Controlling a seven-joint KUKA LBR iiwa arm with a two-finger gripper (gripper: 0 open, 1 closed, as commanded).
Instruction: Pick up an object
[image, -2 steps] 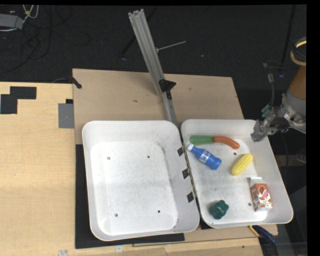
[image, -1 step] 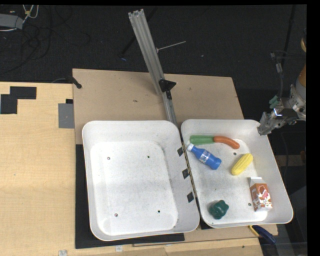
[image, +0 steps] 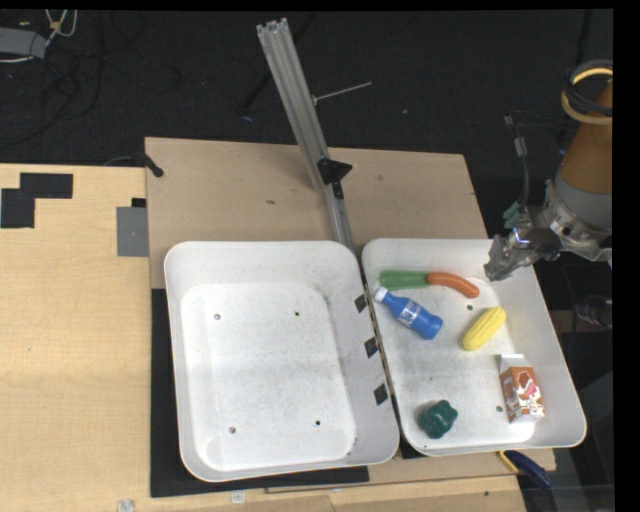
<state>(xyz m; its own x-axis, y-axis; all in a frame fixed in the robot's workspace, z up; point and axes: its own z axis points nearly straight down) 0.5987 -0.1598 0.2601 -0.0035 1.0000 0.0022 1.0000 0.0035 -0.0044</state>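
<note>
Nearest the camera in the right bin (image: 560, 425), a dark green lump (image: 437, 418) is sitting by the front rim, with a red and white carton (image: 520, 392) lying just to its right. Further back, a yellow corn cob (image: 484, 327) is lying tilted, its long axis running up toward the right, and a blue bottle (image: 409, 312) is lying slantwise near the bin's left wall. Behind those, a carrot with a green top (image: 430, 282) is stretching almost level, left to right.

The jaws (image: 503, 262) are hanging over the bin's far right corner, so the carrot's orange end is sitting just to their left and the corn cob a little nearer the camera; either looks the likeliest target. How far the jaws are spread I cannot tell, and nothing is showing in them.
</note>
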